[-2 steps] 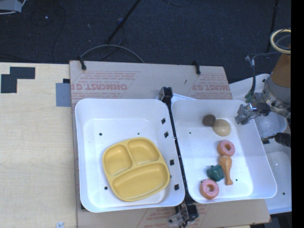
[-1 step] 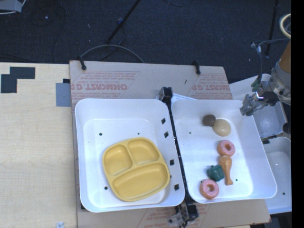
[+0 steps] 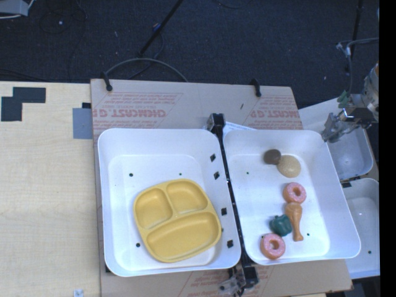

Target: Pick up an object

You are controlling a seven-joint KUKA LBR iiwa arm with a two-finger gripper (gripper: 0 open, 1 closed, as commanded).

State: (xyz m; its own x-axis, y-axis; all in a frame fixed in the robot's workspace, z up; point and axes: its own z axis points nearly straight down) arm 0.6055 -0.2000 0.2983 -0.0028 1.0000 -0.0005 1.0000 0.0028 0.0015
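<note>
Toy foods lie gathered in the right bin (image 3: 312, 144), ready for picking.
The pincer (image 3: 337, 124) is parked at the right edge, its state untellable; a yellow divided tray (image 3: 177, 219) occupies the left bin (image 3: 117, 147).

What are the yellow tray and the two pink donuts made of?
The yellow tray looks like hard molded plastic: one even color, smooth rounded compartments, a soft sheen. The two pink donuts look like toy food, probably plastic or rubber, since the pink is flat and uniform. The view is too small to tell which.
</note>
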